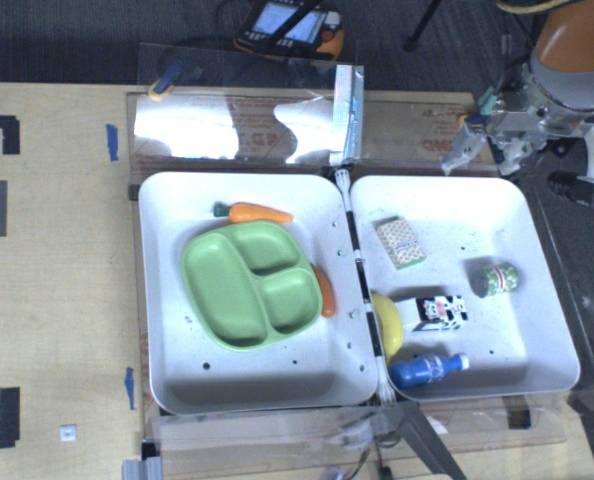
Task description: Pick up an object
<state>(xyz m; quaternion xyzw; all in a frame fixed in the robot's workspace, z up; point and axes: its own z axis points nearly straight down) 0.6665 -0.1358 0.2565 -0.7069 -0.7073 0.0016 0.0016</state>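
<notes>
**Claw waits beyond the far rim, nothing chosen yet**

While the claw [482, 153] hangs past the right bin's [537, 298] far edge, I'd say it should pick something standing clear and drop straight onto it. Its fingers look spread, with nothing between them. The patterned packet [400, 241] lies nearest, below and left of it; the small can [496, 279] sits farther down, well apart from its neighbours.

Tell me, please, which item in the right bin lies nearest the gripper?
The small patterned packet, up toward the gripper; the can, carton, banana and bottle lie lower.
</notes>
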